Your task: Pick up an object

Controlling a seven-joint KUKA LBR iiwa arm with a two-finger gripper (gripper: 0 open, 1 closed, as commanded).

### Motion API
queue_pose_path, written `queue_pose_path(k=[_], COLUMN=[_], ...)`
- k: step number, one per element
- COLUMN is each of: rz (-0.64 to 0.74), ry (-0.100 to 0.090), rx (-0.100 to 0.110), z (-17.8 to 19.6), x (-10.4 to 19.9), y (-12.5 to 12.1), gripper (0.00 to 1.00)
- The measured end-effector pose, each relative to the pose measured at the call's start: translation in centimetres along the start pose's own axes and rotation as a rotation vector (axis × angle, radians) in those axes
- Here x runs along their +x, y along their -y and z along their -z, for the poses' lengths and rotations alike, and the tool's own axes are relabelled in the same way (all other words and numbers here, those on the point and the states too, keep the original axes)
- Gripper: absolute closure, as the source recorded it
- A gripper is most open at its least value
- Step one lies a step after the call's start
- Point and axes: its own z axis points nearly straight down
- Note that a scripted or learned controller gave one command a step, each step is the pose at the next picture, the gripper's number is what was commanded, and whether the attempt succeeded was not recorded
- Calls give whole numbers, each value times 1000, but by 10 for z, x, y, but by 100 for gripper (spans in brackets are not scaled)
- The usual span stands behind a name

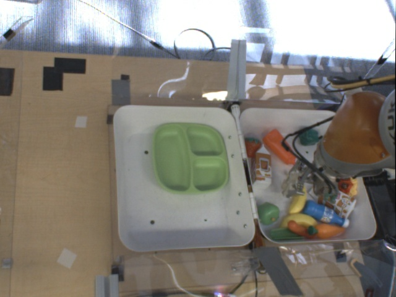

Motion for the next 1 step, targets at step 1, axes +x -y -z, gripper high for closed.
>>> queue_pose_path(k=[1], rz=[-79], ry=[-7], rx=[-2], z=[127], x=[27], y=[-73], gripper=[100])
